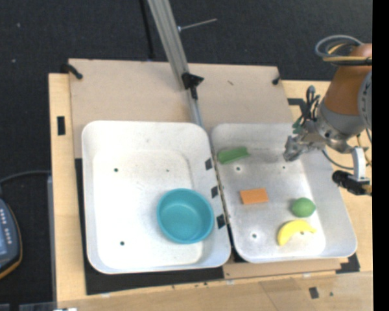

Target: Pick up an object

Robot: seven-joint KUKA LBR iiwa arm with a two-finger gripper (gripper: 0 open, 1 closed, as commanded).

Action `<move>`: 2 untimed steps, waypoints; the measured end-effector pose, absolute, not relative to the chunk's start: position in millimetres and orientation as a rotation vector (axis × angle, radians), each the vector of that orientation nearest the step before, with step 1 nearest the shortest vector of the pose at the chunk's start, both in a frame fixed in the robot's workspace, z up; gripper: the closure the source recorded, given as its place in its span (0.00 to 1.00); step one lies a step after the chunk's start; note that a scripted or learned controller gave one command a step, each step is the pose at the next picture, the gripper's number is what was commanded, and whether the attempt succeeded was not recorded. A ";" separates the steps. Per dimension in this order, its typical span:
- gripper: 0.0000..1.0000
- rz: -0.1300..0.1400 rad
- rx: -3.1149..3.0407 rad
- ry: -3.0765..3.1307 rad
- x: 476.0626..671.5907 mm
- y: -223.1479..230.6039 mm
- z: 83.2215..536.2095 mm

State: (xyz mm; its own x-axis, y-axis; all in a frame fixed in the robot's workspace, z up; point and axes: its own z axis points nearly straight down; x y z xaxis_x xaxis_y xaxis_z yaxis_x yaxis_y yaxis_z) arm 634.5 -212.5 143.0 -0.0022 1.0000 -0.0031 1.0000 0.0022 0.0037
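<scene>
A: Dark floor all round, pale wooden counter in the middle, two white bins side by side on top. Left bin with a blue bowl near its front right corner. Right bin with four small things, spread apart, none touching.

B: Which four?

A: Green oblong piece near the back left, orange block about the middle, green ball to the front right, yellow banana just in front of that ball. Scattered loosely, probably so each can be reached alone.

B: And the arm?

A: Reaching in from the right, orange band above the wrist, pincer low over the back right part of the right bin. Too small and dark to say whether open or closed. Nothing seen between the tips.

B: Nearest target?

A: Hard to call. Green oblong piece off to the left of the pincer, orange block nearer the front, both apart from it. No pick made yet, judging by all four lying flat in the bin. Slanted metal pole behind the bins, clear of the arm.
</scene>
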 end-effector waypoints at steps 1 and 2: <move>1.00 0.007 2.212 2.219 644.4 -219.2 201.6; 1.00 0.005 2.214 2.219 643.1 -226.3 249.0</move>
